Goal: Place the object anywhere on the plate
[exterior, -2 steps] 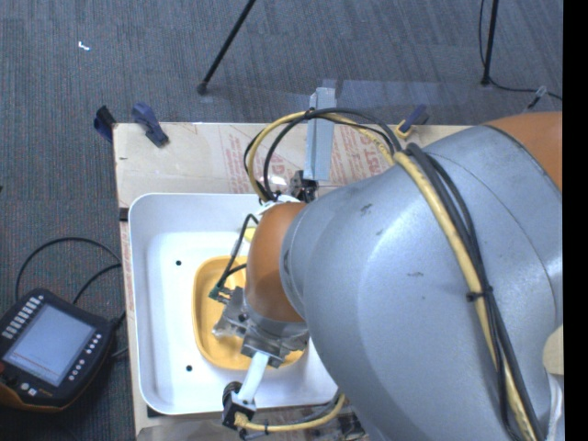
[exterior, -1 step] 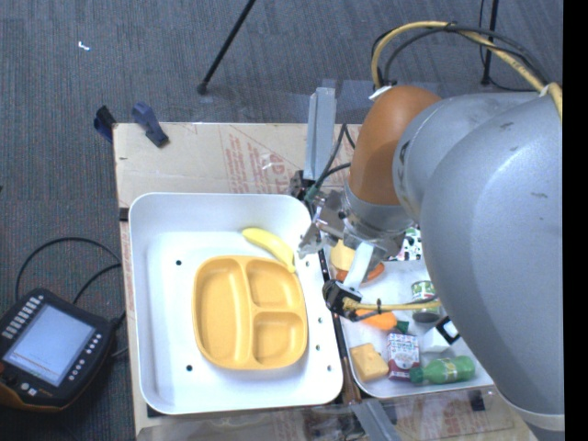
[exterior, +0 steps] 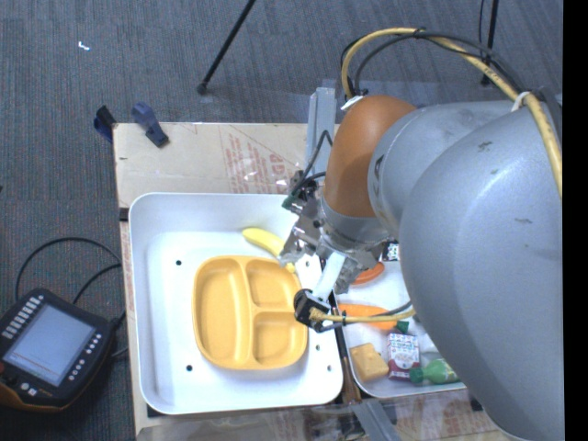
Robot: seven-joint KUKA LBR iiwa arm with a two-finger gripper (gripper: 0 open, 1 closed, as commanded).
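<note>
One banana (exterior: 264, 241) just beside yellow plate (exterior: 220, 312)

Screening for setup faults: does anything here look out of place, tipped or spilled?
Nothing stands out. The yellow plate lies flat in its white bin. The banana lies on the bin floor beside the plate's far rim, not yet on the plate.

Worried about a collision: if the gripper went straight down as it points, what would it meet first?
Probably the right edge of the yellow plate, or the floor of the white bin beside it; depth under the gripper is unclear.
</note>
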